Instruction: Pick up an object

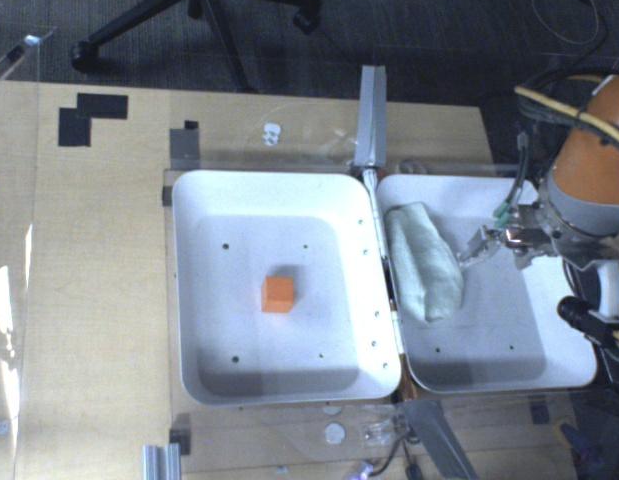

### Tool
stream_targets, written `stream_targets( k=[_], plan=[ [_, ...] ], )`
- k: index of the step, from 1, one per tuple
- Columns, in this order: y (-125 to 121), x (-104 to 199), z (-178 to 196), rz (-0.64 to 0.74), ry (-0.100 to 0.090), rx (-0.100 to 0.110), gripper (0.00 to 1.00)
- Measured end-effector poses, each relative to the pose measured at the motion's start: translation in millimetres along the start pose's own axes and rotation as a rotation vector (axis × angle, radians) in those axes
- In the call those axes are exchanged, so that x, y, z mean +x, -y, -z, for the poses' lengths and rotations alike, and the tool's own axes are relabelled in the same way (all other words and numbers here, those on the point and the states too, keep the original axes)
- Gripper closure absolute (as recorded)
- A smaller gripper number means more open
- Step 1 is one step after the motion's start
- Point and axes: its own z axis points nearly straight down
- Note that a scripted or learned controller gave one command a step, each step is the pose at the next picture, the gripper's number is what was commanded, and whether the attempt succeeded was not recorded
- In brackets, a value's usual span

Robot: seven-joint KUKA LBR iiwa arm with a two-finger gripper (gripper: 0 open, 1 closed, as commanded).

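You can see that the pick is not done yet. The gripper (476, 246) hangs over the right bin (509, 353), just beside the pale green cloth (424, 260) that lies along this bin's left wall. Its fingers look a little apart and nothing sits between them. The orange cube (278, 294) rests alone in the left bin (219, 368), well apart from the arm. In my judgement, the whole grasp and the lift are left.
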Motion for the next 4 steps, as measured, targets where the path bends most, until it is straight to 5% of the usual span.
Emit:
stream_targets(
  k=[1,2,3,4],
  plan=[
    [-36.0,-22.7,-136.2,0.091,0.002,-0.009,0.0],
    [-35.3,-31.0,-74.2,-0.047,0.001,-0.003,0.0],
    [-65.3,-37.7,-140.2,-0.017,0.003,-0.012,0.0],
    [-68.0,-35.8,-128.2,-0.014,0.001,-0.018,1.0]
  ],
)
